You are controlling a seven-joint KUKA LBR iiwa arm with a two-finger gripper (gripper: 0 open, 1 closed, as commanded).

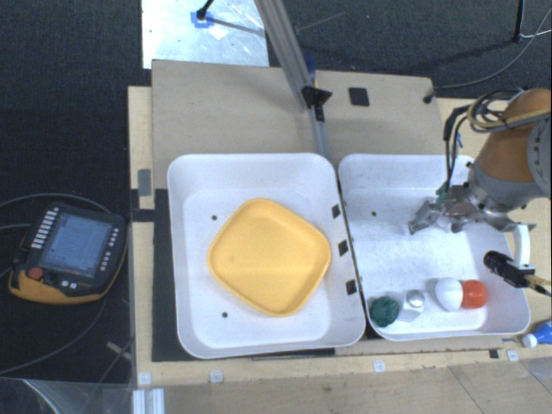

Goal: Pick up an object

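My gripper hangs over the upper middle of the right bin. It is open, and only bare bin floor lies beneath it. Along that bin's front wall lie a dark green lump, a small silver-grey piece, a white ball and an orange-red ball, the last two touching. All of them sit well in front of the gripper. A yellow square plate lies flat in the middle of the left bin.
The grey arm with its orange band comes in from the right over the right bin's far right corner. A slanted metal pole ends at the bins' back edge. A teach pendant lies on the floor at the left.
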